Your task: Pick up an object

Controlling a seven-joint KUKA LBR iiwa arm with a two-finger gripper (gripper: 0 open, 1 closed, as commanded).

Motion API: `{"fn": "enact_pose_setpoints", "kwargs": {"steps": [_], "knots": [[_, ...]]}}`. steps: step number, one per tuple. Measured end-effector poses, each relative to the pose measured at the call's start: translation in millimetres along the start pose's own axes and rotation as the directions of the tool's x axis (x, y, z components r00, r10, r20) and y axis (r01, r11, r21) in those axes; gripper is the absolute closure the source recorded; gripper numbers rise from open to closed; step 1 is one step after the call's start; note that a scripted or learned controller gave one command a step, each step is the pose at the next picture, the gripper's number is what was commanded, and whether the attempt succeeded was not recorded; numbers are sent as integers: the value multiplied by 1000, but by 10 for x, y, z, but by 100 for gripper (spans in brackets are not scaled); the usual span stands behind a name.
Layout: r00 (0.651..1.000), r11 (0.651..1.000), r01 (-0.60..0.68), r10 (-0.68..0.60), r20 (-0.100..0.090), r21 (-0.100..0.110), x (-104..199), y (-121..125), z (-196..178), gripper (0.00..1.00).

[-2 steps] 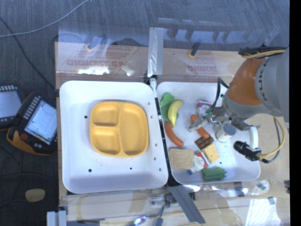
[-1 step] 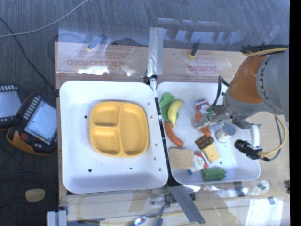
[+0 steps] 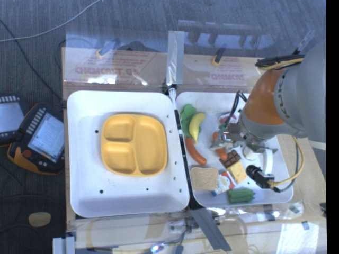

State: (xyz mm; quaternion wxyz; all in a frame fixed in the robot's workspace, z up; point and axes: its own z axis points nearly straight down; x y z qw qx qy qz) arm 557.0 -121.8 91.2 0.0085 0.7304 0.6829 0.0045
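Arm point(image 3: 286, 99) bent low over right bin point(image 3: 280, 194); claw point(image 3: 229, 139) among toy food, grip state unclear.

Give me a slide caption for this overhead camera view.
Grey KUKA arm reaches into right white bin of toy food; yellow divided plate sits in left white bin.

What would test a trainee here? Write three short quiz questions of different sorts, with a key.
1. True or false: the yellow plate lies in the left bin.
2. Which touches the banana: A) bread, B) green toy, C) plate?
3. Fill in: the gripper is above the ___ bin.

Key: 1 true. 2 B, the green toy. 3 right; it hangs over the toy food in the right bin.
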Motion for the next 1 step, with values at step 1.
{"fn": "enact_pose_setpoints", "kwargs": {"steps": [1], "knots": [[998,998,-60,60,-1,21,406,205,-1308,100]]}}
